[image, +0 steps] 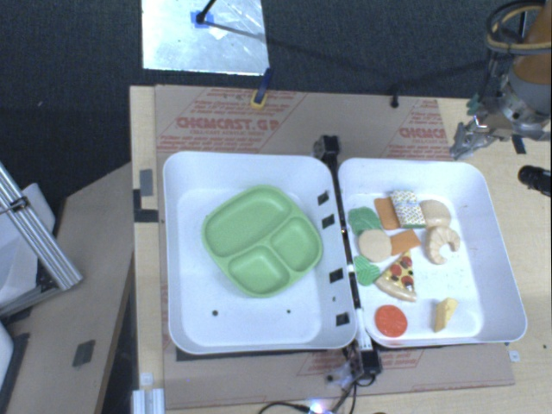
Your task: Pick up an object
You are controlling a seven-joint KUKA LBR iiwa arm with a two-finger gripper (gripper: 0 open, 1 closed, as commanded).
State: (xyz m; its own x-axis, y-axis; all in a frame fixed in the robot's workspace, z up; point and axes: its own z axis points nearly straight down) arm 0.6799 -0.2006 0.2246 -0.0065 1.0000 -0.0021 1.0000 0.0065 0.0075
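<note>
**Overhead, the gripper waits beyond the toy-food bin**

Up at the far right corner of the bench, the gripper [470,136] hangs off the grey arm [526,93], just outside the back rim of the right bin [496,231]. Nothing sits between its fingers; whether they stand parted or closed cannot be told from this slant.

The right bin holds a cluster of toy food pieces. Near its middle lie a green leaf-shaped piece [364,220], an orange strip [386,214], a speckled cracker-like square [405,208] and a pale cream croissant-like piece [438,229], all close together or touching. Just below them sit a round tan cookie [374,246], a second orange piece [404,241] and another green piece [366,272]. A pizza slice [398,280] lies nearer the front, with a red disc [391,321] in the front left corner and a small yellow wedge [444,313] to its right, apart from the rest.

The left bin [185,231] carries a green divided plate [261,241], lying flat and turned at an angle, roughly in the middle.
</note>
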